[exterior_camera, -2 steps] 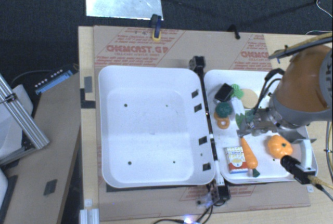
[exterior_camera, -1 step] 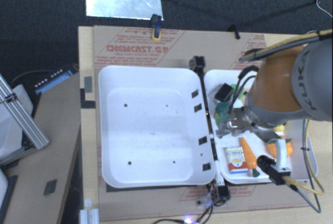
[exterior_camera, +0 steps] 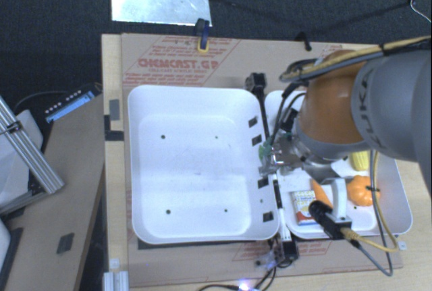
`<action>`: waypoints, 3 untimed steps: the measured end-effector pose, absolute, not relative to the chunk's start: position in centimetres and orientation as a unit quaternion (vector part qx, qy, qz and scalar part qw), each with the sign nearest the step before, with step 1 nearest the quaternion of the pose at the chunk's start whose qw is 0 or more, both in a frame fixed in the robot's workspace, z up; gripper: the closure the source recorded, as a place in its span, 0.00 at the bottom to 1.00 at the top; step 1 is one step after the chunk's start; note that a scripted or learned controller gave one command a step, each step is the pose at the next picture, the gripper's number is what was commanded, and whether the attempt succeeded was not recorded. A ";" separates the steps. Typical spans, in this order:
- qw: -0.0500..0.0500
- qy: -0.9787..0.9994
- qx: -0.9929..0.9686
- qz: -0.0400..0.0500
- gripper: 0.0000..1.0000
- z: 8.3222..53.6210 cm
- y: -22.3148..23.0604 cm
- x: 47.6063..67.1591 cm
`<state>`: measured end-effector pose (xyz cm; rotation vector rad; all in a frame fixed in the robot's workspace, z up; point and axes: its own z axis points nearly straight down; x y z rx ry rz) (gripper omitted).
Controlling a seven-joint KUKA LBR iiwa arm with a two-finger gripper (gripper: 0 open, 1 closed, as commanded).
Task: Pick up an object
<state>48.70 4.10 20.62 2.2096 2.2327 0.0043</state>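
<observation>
You have the arm (exterior_camera: 358, 107) reaching in from the right, its grey body and orange band hanging over the right bin (exterior_camera: 398, 215) and covering most of it. The gripper (exterior_camera: 275, 156) sits low at the left side of that bin, just beside the divide where the two bins meet (its end is lost among cables and dark fittings, so you cannot tell how it stands or whether it has hold of anything).

The things you could pick lie in the right bin, toward its near side. An orange object (exterior_camera: 360, 191) rests at the right, partly behind a white bracket on the arm. Just beyond it, farther and a little right, a yellow object (exterior_camera: 360, 161) peeks out from under the arm. To the left of the orange one, a small box with a red and white label (exterior_camera: 304, 206) lies flat near the bin's near wall, close to a black connector with a yellow cable.

The left bin (exterior_camera: 196, 161) lies beside it, its white floor marked by a few small dark dots.
</observation>
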 end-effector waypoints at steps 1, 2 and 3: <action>0.001 0.710 0.705 0.002 1.00 26.0 8.8 49.0; 0.001 0.711 0.704 0.004 1.00 32.7 13.6 48.7; 0.000 0.710 0.704 0.001 1.00 30.8 19.1 48.6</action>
